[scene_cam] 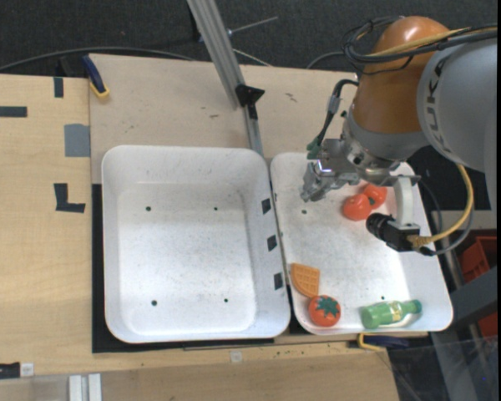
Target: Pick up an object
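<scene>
While the grey arm reaches in from the right of the camera view, its bulk and orange band cover the far right corner of the right bin. The gripper hangs over the back left part of that bin, above speckled white floor. From this slant it cannot be told whether it is released or clenched, nor whether it touches the floor. Just beside it, toward the right, lies a red-orange object. Its upper edge is hidden under the wrist, so its shape is hard to make out.

Well apart from the gripper, three more things lie along the near edge of the same bin. An orange wedge sits close to the left wall. A red tomato-like piece with a green top lies just beside the wedge, and a green bottle lies on its side toward the right. The left bin shows dark specks on its floor.
</scene>
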Action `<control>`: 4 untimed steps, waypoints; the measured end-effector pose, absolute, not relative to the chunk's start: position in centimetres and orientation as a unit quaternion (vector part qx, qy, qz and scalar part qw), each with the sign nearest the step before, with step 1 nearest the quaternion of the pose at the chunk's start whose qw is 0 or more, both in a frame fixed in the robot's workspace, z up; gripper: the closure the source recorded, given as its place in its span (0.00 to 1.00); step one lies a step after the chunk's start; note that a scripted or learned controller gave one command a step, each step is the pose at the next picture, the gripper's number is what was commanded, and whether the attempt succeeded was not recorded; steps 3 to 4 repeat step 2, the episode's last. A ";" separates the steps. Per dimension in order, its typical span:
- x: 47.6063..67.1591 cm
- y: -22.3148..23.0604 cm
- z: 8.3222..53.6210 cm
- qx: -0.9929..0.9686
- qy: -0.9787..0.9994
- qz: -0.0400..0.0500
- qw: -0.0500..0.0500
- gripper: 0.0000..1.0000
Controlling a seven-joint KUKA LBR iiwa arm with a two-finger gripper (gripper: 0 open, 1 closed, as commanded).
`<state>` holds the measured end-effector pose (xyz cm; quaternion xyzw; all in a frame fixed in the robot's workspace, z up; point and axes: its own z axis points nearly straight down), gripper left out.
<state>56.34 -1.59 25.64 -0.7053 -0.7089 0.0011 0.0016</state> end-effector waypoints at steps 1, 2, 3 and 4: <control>54.4 3.7 25.6 -0.705 -0.710 0.001 0.002 1.00; 52.1 8.1 23.1 -0.705 -0.709 0.002 0.002 1.00; 52.1 8.1 23.1 -0.705 -0.709 0.002 0.002 1.00; 52.1 8.1 23.1 -0.705 -0.709 0.002 0.002 1.00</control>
